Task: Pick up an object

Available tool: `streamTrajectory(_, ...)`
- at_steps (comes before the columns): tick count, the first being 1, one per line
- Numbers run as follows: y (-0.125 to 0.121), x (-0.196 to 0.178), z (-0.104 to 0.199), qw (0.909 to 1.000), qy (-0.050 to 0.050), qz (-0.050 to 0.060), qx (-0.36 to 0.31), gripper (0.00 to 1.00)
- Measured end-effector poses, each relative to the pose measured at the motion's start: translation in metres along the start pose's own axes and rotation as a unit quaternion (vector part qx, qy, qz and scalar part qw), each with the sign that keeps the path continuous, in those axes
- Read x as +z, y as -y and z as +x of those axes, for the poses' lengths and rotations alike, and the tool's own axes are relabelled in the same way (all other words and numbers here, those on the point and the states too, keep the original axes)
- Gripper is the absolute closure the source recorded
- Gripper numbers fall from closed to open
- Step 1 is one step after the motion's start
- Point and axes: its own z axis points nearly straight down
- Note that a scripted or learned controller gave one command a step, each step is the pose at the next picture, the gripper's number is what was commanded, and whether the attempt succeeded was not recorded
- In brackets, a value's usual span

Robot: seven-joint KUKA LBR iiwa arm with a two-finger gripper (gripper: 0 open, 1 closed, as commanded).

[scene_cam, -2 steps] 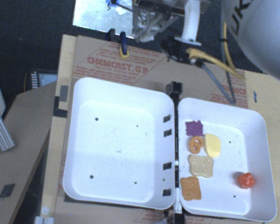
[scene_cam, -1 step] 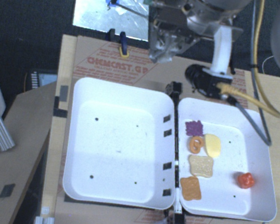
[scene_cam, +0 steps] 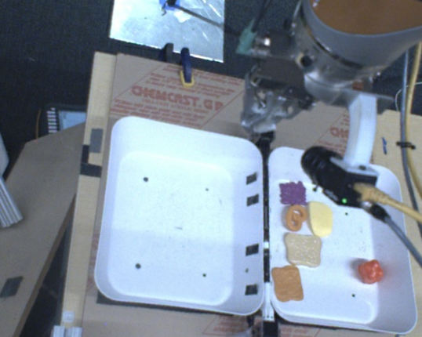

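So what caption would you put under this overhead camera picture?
Robot hand poised over the bins' far edge; toy foods in the right bin, among them a purple piece and a red one.

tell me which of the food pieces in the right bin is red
The round piece near the right bin's right side, lying apart from the others. The rest, in a cluster by the divider, are purple, orange, yellow and tan.

Single fixed camera above bench [scene_cam: 89, 184] — looks down at slant, both white bins [scene_cam: 180, 214] in frame, arm [scene_cam: 361, 21] entering from right.
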Motion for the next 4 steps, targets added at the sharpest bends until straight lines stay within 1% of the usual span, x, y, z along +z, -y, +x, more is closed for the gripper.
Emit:
streamTrajectory(1,0.006,0.000,0.043,1.0000,-0.001,-0.001,-0.001,1.00)
streamTrajectory(2,0.006,0.000,0.041,1.0000,0.000,-0.001,0.001,0.00)
streamTrajectory(3,0.005,-0.011,0.042,1.0000,-0.001,-0.002,-0.001,1.00)
streamTrajectory(4,0.005,-0.011,0.042,1.0000,-0.001,-0.002,-0.002,0.00)
